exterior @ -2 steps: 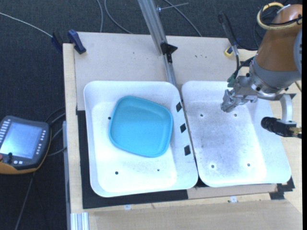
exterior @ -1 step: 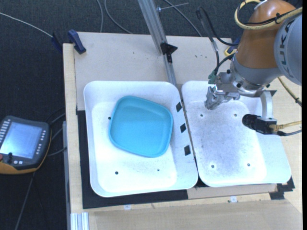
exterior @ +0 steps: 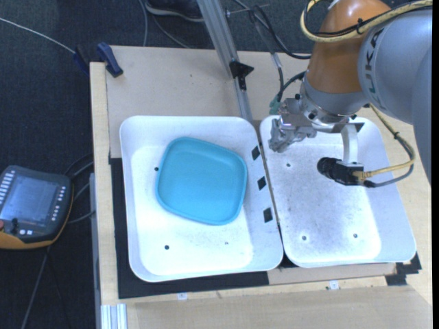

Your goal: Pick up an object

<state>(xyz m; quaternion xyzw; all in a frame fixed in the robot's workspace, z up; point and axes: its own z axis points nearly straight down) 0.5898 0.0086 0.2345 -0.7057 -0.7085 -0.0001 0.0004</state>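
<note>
At the far nine o'clock edge of the view we see a handheld control pendant [exterior: 31,205] with a grey screen lying on the dark floor, its cable trailing away. Moving right, a small blue clamp [exterior: 110,59] sits at the bench's [exterior: 171,70] upper-left corner, around eleven o'clock. Next comes the left white bin [exterior: 199,262], and in it a turquoise square plate [exterior: 202,179] with rounded corners, lying flat and turned slightly askew, toward the bin's upper middle. A slanted metal pole [exterior: 219,29] runs from twelve o'clock down to the gap between the two bins. Across that gap is the right white bin [exterior: 343,245], its floor speckled with dark scuffs. At roughly one o'clock the grey arm with its orange band [exterior: 346,26] reaches in, and the gripper [exterior: 280,137] hangs over the upper-left corner of the right bin, close to the divide. We cannot tell whether its fingers are apart or together, and we see nothing between them. A black cylindrical attachment [exterior: 336,169] with a yellow cable juts out beside the wrist, over the right bin.
</note>
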